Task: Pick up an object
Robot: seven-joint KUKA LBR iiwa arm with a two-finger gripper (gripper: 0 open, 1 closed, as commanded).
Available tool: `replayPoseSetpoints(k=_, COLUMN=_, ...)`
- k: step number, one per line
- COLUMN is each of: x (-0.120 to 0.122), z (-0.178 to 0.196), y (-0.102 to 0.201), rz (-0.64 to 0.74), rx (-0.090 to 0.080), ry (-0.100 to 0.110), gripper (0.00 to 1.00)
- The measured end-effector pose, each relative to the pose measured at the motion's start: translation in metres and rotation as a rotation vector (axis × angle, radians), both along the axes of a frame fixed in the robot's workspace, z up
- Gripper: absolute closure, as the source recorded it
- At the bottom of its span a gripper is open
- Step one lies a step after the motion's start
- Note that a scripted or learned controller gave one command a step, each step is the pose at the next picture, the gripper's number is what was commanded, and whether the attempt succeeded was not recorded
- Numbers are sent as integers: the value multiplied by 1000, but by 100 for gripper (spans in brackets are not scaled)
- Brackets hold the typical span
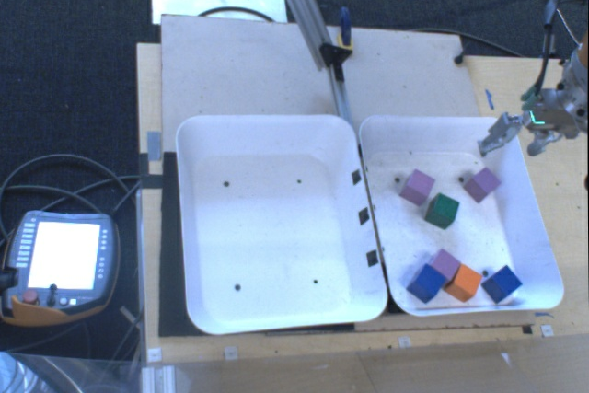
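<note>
Lying below jaws [515,136]: purple cube [481,184].

The wooden bench [442,78] carries two white bins [276,225] side by side, apparently on a pale board [239,60].

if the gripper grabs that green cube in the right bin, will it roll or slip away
The green cube looks flat-faced and rigid, so it should probably slide rather than roll. It sits apart from the purple cubes, so a nudge likely moves it alone. The right bin floor looks smooth, so it may skid.
</note>
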State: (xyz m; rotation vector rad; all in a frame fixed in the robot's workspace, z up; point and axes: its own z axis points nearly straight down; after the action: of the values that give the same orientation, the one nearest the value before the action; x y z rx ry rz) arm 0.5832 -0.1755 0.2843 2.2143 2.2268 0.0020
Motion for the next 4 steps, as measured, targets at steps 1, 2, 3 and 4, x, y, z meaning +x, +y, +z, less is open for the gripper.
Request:
replayPoseSetpoints(k=1, x=9, z=-56, y=4, rz=0, rx=0, ry=4, gripper=0)
replayPoseSetpoints(k=2, x=5, z=-99, y=8, rz=-2, rx=1, ry=5, gripper=0)
replayPoseSetpoints(k=3, x=3, z=-161, y=5, rz=-4, rx=1, ry=6, gripper=0)
replayPoseSetpoints(k=4, x=5, z=-147, y=4, rz=-1, rx=-1, ry=-2, gripper=100)
